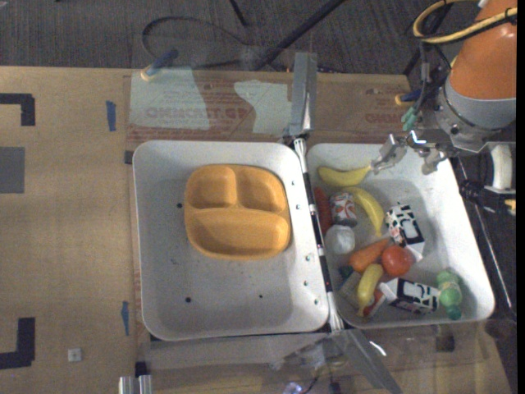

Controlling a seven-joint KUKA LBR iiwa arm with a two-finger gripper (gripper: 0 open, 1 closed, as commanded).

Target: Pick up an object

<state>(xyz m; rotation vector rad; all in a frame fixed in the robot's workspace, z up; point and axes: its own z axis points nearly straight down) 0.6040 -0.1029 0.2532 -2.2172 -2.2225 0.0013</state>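
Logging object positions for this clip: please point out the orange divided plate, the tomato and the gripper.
orange divided plate [238,212]: camera view, on its centre ridge, left bin.
tomato [397,260]: camera view, on its red top, right bin.
gripper [408,154]: camera view, midway between the fingertips, above the right bin's far edge.

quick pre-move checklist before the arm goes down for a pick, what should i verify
1. Gripper carries nothing: ok, its two fingers stand apart with nothing between them.
2. Gripper is over the right bin: ok, above its far edge.
3. A target sits close by: ok, a banana lies just left of the fingers.
4. Target is free of neighbours: cannot tell, the banana's end nears a second banana.
5. Toys are packed tight: not ok, the carrot and tomato touch.
6. Orange divided plate is out of the path: ok, in the left bin.
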